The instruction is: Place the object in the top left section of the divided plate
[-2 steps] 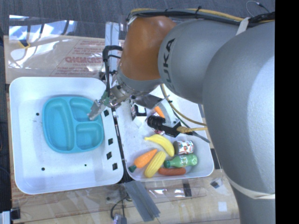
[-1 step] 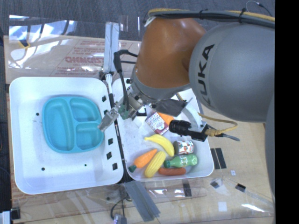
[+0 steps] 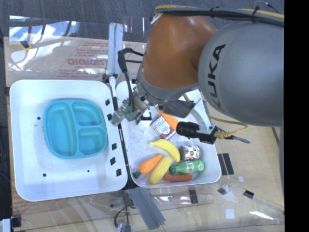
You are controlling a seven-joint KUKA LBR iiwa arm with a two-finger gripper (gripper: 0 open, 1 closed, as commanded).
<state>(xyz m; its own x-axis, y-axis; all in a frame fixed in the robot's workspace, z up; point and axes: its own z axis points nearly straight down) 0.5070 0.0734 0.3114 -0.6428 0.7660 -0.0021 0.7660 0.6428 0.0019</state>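
Observation:
A light blue divided plate [image 3: 76,128] lies in the left white bin [image 3: 29,178]; it has one long section on its left side and two smaller ones on its right. My gripper [image 3: 127,111] hangs low over the wall between the two bins, at the upper left corner of the right bin [image 3: 212,175], just right of the plate. The big grey and orange arm [image 3: 193,62] hides much of it. I see no object between its parts. Toy foods lie in the right bin: a red and white packet [image 3: 161,126], a yellow banana [image 3: 166,148] and a carrot [image 3: 150,163].
More toys crowd the right bin's front: a corn cob [image 3: 161,169], a green bottle [image 3: 188,167], a red sausage [image 3: 177,178] and a small can [image 3: 190,152]. A black cable plug [image 3: 193,129] hangs from the arm over that bin. Clear plastic sheeting [image 3: 72,52] lies behind the bins.

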